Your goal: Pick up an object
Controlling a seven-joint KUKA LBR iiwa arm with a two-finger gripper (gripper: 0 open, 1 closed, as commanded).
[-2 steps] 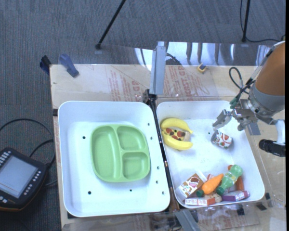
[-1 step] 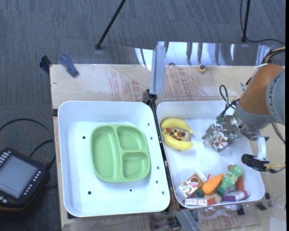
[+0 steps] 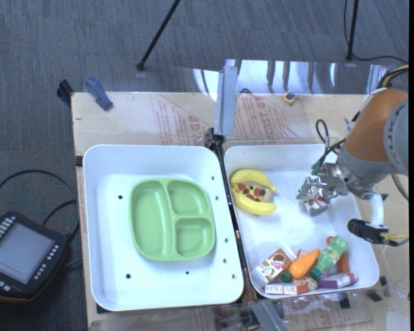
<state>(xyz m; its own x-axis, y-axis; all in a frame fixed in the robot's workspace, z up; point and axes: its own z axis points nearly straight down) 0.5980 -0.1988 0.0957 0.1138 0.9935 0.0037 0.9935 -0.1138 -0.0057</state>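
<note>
apparently the nearest candidate is the banana toy, lying just left of the gripper in the right bin, a short gap between them. to do this step well, the program is needing to shift the tool leftward until it is centred over the curved body, then come down across the narrow width rather than along the length. the toy is showing yellow, crescent-shaped, with a red and brown patch on its upper face. whether the gripper's tips are spread or pressed together, i cannot tell. nearer the camera from the gripper, a carrot toy is crowding among small packets. far left, a green divided plate is sitting in the left bin.
</note>
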